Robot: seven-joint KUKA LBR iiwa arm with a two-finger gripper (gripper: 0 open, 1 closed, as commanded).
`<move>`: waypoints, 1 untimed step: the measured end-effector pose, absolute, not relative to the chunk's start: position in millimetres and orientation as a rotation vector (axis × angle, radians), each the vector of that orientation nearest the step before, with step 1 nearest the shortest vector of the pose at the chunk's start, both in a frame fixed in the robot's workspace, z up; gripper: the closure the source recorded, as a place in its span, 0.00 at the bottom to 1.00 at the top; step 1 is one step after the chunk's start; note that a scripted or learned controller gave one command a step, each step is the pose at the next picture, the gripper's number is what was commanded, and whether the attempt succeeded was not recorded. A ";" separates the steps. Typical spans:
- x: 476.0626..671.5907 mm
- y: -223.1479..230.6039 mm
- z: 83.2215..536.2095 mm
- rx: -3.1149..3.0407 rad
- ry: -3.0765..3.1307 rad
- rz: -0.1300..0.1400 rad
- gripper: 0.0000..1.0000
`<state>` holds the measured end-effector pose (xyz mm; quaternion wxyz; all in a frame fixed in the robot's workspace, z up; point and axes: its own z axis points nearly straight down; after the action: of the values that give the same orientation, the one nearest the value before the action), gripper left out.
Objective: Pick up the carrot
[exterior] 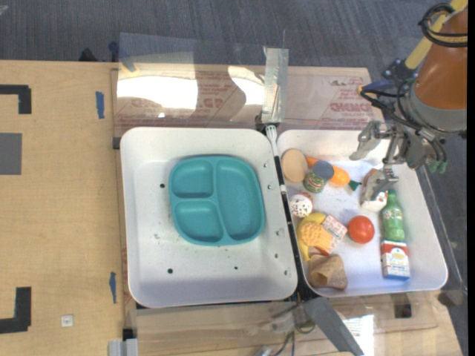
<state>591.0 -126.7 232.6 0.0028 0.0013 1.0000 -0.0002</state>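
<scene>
On the left, the shallow white left bin [141, 199] holds a teal plastic divided plate [217, 199] lying flat near its middle. Beside it, across the metal divider, the shallow white right bin [434, 265] is crowded. At its far left sits a tan egg-shaped toy [294, 165], with a small round tin with a blue-grey lid [320, 175] touching its right side. The orange carrot [338, 174] peeks out just right of that tin, mostly hidden behind it. Nearer lie a white ball with coloured spots [300, 205], a yellow corn-like toy [315, 233], a brown bread-like piece [328, 271] and a red tomato-shaped ball [361, 229]. Further right stands a green bottle [392, 219] lying lengthwise, with a small red-and-white carton [395, 260] at its near end. The grey two-finger gripper [378, 184] hangs over the bin's far right part, its metal fingers spread apart with nothing between them, to the right of the carrot and not touching it.
</scene>
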 end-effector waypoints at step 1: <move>614.3 -122.1 129.9 0.073 3.127 -0.003 0.00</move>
<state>614.3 -122.1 129.9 0.0066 0.0235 0.9997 -0.0008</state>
